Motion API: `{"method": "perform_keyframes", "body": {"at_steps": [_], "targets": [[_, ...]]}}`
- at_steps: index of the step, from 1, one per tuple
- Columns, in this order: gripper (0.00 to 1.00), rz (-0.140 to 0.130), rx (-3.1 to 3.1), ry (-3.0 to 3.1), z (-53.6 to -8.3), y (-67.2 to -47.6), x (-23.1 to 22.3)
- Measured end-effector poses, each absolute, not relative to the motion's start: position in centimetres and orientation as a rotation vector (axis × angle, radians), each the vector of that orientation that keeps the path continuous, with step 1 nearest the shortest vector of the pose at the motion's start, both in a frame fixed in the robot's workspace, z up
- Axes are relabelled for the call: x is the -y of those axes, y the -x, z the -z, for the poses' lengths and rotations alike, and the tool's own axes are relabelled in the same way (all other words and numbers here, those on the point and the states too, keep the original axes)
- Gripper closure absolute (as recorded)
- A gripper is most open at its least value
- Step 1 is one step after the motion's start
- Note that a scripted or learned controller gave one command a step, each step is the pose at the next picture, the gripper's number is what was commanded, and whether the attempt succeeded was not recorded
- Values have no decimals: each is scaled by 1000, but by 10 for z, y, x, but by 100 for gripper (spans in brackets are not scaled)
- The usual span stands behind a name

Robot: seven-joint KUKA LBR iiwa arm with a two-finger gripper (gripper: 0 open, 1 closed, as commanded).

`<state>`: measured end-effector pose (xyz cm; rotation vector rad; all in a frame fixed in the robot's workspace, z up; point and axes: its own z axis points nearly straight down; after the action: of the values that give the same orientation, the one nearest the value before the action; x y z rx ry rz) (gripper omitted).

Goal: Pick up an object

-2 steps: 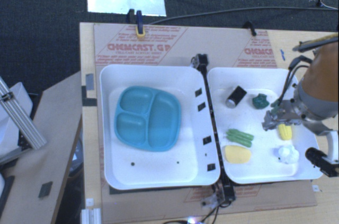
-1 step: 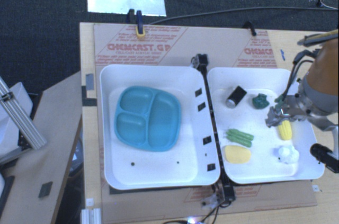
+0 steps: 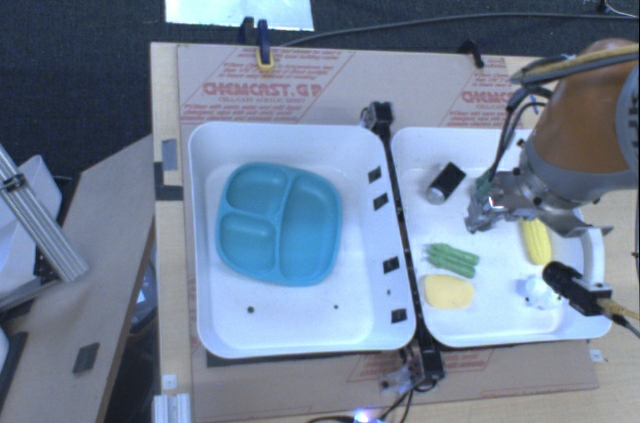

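1. Approach is the step in hand, as I judge it: the grey arm with its orange band [image 3: 590, 126] reaches in from the right over the right shallow white bin [image 3: 420, 146], and nothing is lifted yet.

2. Candidates lie in that bin: a small black-and-silver cylinder [image 3: 446, 182] near the far left, a green bean-pod toy [image 3: 453, 259] below it, a yellow lemon-shaped piece [image 3: 449, 291] just beside the pod, a yellow corn cob [image 3: 537, 240] partly under the wrist, and a small white object [image 3: 532, 290] near a black part of the tool.

3. The left bin [image 3: 215, 151] holds a blue divided plastic plate [image 3: 279, 222], well apart from the arm.

4. The gripper [image 3: 482, 209] hangs over bare bin floor between the cylinder and the corn. Its metal tip is small and blurred, so I cannot tell how far it is spread; no object appears in it or touching it.

5. Next, the move calls for choosing one target, centring above it, descending, and closing.
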<state>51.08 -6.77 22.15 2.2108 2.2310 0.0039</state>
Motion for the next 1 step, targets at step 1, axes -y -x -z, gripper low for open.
{"method": "perform_keyframes", "body": {"at_steps": [1], "targets": [[100,-6,-2231,-2210,-229,-532,25]]}}
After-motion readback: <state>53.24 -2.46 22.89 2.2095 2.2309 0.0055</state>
